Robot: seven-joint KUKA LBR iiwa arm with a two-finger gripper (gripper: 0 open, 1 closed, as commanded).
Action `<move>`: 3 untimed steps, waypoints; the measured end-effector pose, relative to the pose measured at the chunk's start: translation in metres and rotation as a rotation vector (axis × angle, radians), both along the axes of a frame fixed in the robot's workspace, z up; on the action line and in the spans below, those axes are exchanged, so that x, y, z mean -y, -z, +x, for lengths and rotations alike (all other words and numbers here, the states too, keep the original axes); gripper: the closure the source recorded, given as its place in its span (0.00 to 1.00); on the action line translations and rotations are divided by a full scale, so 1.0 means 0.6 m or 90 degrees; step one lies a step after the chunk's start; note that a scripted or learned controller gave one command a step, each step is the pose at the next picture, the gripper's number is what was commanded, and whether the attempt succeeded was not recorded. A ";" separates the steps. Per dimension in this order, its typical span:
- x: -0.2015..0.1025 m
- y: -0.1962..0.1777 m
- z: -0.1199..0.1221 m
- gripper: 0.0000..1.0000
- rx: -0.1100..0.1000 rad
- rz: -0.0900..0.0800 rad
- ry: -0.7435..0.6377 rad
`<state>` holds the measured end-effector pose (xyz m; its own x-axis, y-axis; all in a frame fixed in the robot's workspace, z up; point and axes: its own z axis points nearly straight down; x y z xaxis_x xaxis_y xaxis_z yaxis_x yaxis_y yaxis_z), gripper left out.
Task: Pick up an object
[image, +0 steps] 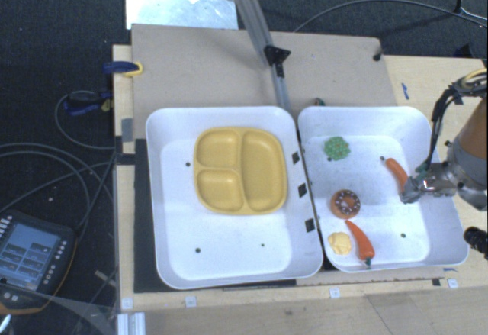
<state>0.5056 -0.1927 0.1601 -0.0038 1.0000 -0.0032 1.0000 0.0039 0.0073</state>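
Arm (471, 150) cropped at right edge.

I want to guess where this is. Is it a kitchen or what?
Probably a robot lab, not a kitchen: a grey robot arm reaches over two shallow white plastic bins of toy food, and a handheld control pendant with a screen lies among cables.

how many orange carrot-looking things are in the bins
2, both in the right bin. One orange piece lies near its right side, just left of the pincer. The other lies near the front edge, below the donut. None looks hidden.
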 end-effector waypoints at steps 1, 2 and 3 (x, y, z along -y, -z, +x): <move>0.001 -0.086 0.004 1.00 0.000 0.000 -0.002; -0.084 -0.109 0.014 1.00 -0.001 0.003 -0.005; -0.183 -0.119 0.037 1.00 -0.002 0.003 -0.006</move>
